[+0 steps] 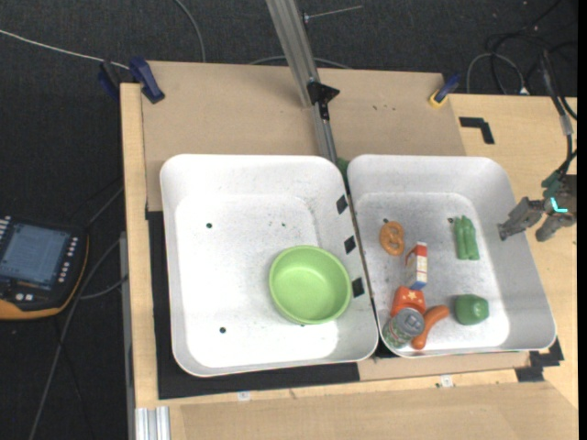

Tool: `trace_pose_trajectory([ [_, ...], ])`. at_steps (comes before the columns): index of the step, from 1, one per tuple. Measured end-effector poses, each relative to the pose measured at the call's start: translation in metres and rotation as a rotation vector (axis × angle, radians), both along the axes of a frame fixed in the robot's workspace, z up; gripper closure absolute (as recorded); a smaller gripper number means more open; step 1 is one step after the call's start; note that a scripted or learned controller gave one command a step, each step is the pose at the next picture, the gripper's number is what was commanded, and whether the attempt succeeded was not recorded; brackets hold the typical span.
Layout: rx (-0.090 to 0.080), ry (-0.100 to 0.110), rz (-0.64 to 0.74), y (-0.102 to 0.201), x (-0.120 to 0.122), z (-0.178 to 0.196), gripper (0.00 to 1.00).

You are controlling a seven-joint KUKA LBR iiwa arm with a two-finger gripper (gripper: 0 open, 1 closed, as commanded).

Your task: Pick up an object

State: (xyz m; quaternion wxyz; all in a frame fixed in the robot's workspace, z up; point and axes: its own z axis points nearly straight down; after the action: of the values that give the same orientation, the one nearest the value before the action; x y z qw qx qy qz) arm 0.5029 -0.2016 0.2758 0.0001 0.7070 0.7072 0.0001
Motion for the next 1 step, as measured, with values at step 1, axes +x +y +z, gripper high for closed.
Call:
trace_pose_trajectory([
  [1, 0.000, 0.000, 0.000, 0.0000, 0.0000, 0.0000, 0.00],
])
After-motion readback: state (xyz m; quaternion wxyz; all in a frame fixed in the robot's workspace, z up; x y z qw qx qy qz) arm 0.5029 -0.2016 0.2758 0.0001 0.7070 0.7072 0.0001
